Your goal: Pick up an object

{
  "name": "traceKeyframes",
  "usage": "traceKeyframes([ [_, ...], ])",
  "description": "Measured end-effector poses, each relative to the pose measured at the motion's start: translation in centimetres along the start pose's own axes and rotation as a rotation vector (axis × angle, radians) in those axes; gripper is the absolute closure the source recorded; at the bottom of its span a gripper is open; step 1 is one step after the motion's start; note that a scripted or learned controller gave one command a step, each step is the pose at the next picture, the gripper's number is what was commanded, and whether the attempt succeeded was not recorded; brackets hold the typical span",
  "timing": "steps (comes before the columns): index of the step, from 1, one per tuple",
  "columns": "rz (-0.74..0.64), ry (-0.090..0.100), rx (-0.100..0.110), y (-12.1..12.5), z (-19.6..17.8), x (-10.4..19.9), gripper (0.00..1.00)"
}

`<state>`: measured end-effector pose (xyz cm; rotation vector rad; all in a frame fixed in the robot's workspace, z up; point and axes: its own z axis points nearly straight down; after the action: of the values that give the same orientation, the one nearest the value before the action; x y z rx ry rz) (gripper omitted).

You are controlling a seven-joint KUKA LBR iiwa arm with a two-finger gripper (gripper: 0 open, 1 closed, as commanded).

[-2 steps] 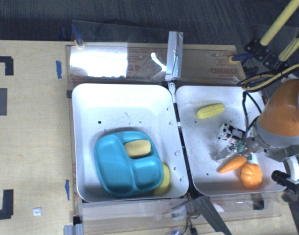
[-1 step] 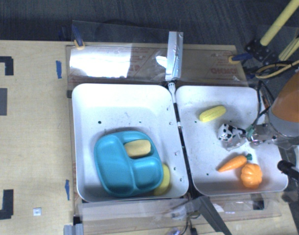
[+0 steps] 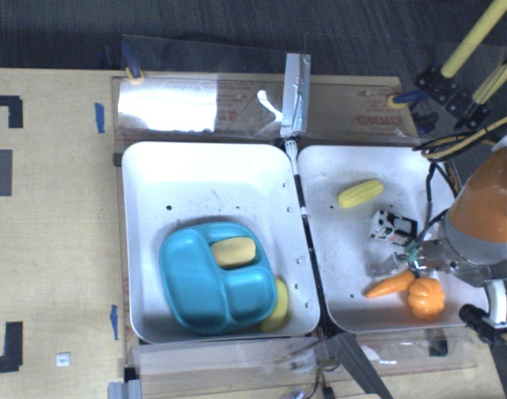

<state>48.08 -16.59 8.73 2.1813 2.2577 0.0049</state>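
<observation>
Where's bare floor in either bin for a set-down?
Left bin: the far strip above the blue tray is bare; the near half is crowded by the tray, its yellow piece and another at its corner. Right bin: bare between the divider and the corn; crowded by the gripper around the carrot and orange fruit.

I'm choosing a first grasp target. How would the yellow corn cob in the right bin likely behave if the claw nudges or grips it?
The corn cob looks rounded and elongated, so it would probably roll if nudged sideways. Its surface looks smooth, possibly slippery. It lies apart from the carrot, so a push likely disturbs nothing else.
</observation>
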Motion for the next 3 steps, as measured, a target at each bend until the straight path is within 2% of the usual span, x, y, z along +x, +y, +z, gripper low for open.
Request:
traceKeyframes([
  [1,0.002,-0.004,-0.007,0.2,-1.1,-0.1,1.0],
  [2,-0.297,-0.005,-0.002,-0.1,-14.9,-3.5,1.0],
  [3,-0.217,-0.003,-0.002,7.1,-21.0,-4.2,1.0],
])
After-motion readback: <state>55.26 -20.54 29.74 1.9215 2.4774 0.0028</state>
